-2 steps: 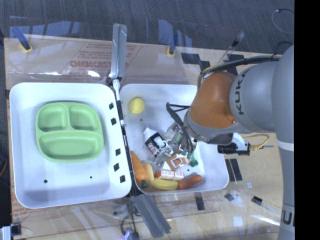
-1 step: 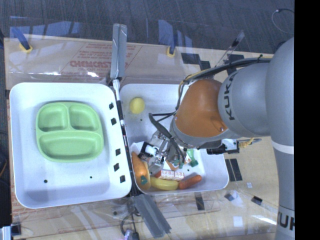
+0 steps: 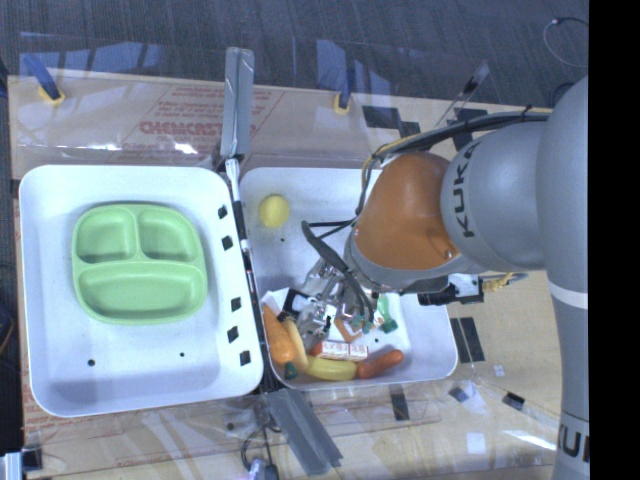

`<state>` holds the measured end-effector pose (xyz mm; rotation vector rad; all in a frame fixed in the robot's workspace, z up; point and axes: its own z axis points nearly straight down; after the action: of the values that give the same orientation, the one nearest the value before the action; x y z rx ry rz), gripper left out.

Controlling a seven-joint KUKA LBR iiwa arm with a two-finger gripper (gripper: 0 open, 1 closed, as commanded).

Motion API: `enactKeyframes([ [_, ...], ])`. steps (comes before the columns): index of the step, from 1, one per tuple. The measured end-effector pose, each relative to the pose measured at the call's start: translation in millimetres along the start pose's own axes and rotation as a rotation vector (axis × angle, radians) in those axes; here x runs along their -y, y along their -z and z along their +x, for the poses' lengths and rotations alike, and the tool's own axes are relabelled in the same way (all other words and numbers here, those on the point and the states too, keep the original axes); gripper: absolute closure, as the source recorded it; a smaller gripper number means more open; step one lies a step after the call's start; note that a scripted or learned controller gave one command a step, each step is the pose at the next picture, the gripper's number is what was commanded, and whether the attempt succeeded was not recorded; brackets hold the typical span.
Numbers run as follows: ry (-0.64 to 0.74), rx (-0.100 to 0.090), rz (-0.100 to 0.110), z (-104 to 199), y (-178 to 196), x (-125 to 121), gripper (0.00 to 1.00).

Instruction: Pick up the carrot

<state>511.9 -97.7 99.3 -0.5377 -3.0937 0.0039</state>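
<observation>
**Claw low in the right bin**

The claw (image 3: 322, 306) hangs over the pile in the right bin (image 3: 430, 353); how wide it stands, I cannot tell. The carrot (image 3: 281, 342) lies just left of it, beside a banana (image 3: 332, 369). A green tray (image 3: 140, 262) sits in the left bin (image 3: 40, 298).

light: even, bright overhead | glare: clear sheet behind bins (image 3: 150, 118) | shadows: soft | focus: slightly soft
</observation>
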Motion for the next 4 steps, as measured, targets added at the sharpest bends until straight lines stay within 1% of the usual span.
enactKeyframes([
  [1,0.087,0.018,-0.005,12,99,-105,1.0],
  [2,0.089,0.003,-0.002,16,93,-105,0.0],
  [3,0.154,0.002,-0.003,26,152,-137,0.0],
  [4,0.321,-0.001,-0.002,99,41,-188,0.0],
])
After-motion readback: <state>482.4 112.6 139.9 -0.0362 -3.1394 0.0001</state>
